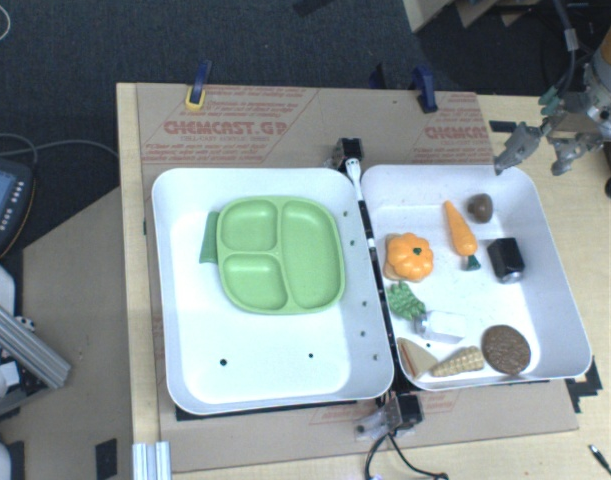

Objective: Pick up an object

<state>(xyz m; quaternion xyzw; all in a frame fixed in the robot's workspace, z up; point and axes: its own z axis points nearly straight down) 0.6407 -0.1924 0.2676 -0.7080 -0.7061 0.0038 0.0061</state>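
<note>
Seven-odd items lie in the right bin [555, 268], untouched: pumpkin [409, 256] near centre, carrot [459, 228] at its two o'clock, black block [505, 258] at three, brown disc [506, 348] at five. Gripper [538, 153] hangs beyond the bin's one-o'clock corner, fingers spread, holding nothing. Pick not begun; everything remains.
</note>
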